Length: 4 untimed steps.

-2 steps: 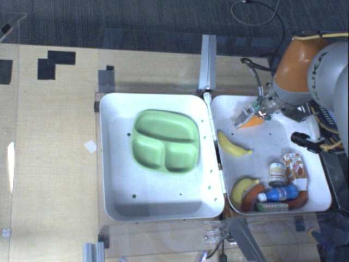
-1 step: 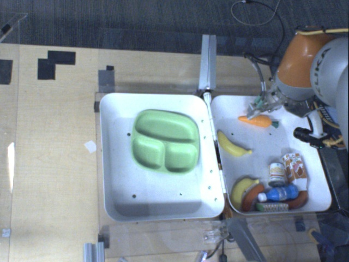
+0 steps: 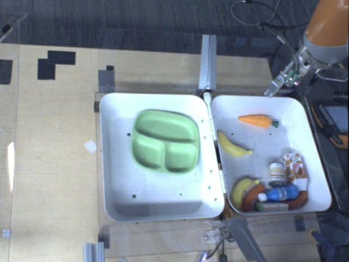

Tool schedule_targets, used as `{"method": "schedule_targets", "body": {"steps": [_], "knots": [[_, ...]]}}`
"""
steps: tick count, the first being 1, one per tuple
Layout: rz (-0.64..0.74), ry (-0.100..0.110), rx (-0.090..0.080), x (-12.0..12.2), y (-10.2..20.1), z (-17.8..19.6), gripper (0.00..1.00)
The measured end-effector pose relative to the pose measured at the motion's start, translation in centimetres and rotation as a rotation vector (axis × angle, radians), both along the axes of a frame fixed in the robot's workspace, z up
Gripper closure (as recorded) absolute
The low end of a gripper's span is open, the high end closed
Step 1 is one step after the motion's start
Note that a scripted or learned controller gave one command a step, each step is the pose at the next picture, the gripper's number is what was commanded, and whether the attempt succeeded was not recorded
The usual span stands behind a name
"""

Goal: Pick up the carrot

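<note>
carrot [image 3: 256,121] fully visible | end effector [image 3: 283,81] blurred, above bin rim

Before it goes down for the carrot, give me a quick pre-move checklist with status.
1. Carrot located: ok, it lies in the back of the right bin, green end toward the right wall.
2. Carrot free of neighbours: ok, it lies apart from the banana and from the pile at the front.
3. Nothing on top of the carrot: ok.
4. Gripper over the carrot: not ok, it sits near the bin's back rim, up and right of the carrot.
5. Fingers ready: cannot tell, too small.
6. Gripper carrying nothing: cannot tell.
</note>
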<state>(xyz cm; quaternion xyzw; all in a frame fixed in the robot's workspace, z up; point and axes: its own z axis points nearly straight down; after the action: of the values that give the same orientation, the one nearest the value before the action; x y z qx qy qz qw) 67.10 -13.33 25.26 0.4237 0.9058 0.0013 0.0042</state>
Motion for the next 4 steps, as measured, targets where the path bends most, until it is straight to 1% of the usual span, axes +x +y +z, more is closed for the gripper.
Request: {"method": "schedule_targets", "body": {"steps": [1,2,3,4], "knots": [[-0.013,0.002,0.001,-2.0,2.0,1.3,1.00],[0.357,0.002,-0.001,-4.5,2.8,-16.2,1.00],[0.227,0.001,0.000,-0.9,6.2,-6.4,1.00],[0.227,0.002,0.000,-0.9,6.2,-6.4,0.00]]}}
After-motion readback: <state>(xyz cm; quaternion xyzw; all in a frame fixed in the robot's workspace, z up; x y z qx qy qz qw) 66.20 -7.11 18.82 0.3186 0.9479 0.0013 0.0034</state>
